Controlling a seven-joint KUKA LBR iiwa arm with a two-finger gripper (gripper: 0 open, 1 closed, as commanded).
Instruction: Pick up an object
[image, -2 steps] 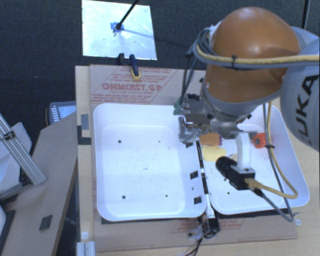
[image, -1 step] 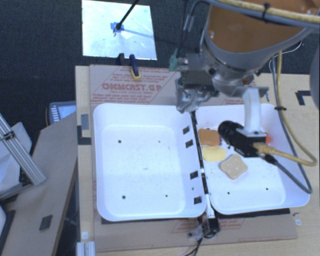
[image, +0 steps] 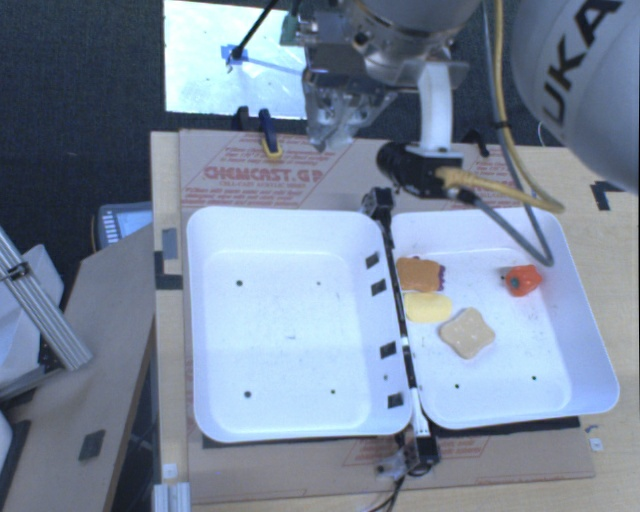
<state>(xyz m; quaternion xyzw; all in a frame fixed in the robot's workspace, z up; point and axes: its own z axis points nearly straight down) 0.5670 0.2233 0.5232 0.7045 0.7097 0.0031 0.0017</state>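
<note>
Four small, soft-looking items lay in the right bin (image: 575, 340): orange slab (image: 419, 274), yellow disc (image: 428, 308), tan square (image: 467, 333), red piece (image: 521, 281). The gripper (image: 330, 125) hung at 11 o'clock from them, well apart, fingers slightly parted, holding nothing.

Four small objs lie in the right bin (image: 590, 380), right-centre of frame. Orange-brown flat piece (image: 419, 274) w/ purple edge upper left; pale yellow disc (image: 428, 308) just below it; tan lobed cookie shape (image: 467, 333) lower right; red-orange pepper-like obj (image: 520, 281) apart, far right.

arm (image: 420, 20) cropped at top, tool (image: 330, 125) blurred
</note>
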